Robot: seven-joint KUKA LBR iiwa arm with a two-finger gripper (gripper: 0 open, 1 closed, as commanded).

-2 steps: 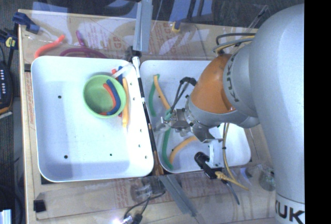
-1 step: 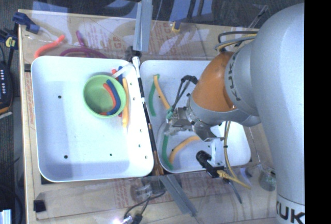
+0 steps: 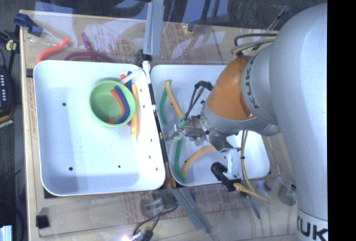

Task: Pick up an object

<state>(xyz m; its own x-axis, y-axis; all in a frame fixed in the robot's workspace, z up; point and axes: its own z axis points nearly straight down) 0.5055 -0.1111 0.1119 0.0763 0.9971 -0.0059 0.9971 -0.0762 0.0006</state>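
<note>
The right bin [image 3: 192,71] holds several thin curved pieces: a green one [image 3: 164,102] and an orange one [image 3: 174,102] near its left wall, another green one [image 3: 179,157] and a yellow-orange one [image 3: 197,155] toward the front. My gripper [image 3: 185,127] hangs low over the left half of this bin, between the two pairs and just above the front green piece. The wrist hides whatever lies directly beneath it. No object is visibly held.
The left bin [image 3: 67,145] contains a green bowl [image 3: 105,102] with a red piece [image 3: 119,99] and a blue piece [image 3: 112,120] in it, and an orange stick [image 3: 134,112] beside the bowl. The arm's body covers the right bin's right side. Cables lie on the bench behind the bins.
</note>
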